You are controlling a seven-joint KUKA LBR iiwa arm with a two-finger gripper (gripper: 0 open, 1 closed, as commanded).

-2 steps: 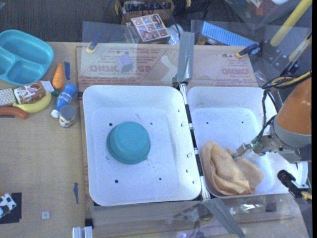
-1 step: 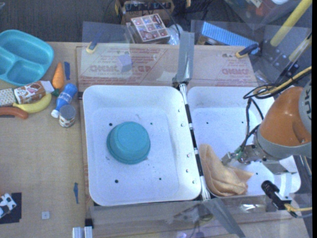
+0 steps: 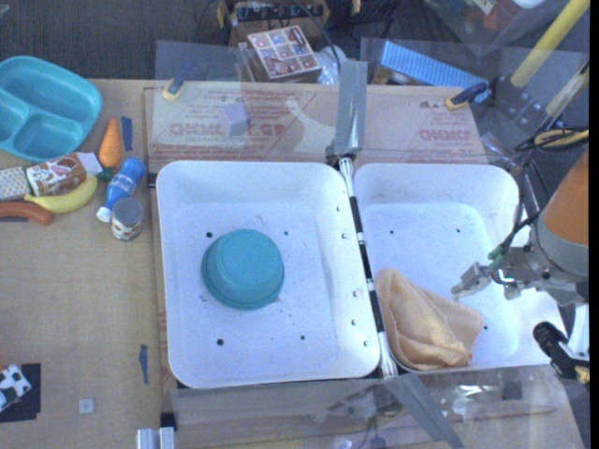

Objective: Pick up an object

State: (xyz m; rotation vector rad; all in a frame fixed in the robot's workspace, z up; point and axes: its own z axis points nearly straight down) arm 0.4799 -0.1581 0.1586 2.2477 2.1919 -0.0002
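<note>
I judge the task to be at the approach step: nothing is lifted, and no object sits between the fingers. The grey arm with its orange band reaches in over the right edge of the right shallow white bin, and the two-finger gripper hangs above that bin's right half. The fingers appear spread apart and bare; I see nothing gripped, though their tips are small and somewhat blurred.

The nearest candidate is the crumpled tan cloth, lying against the near-left corner of the right bin, along the divider between the bins. The gripper stands just beside its right fringe, apart from it as far as I can tell. A teal round plastic bowl, turned upside down, rests left of centre in the left shallow white bin, well apart from the gripper.

In my judgement the next move calls for a short shift toward the cloth, a descent onto a raised fold, then closure.
</note>
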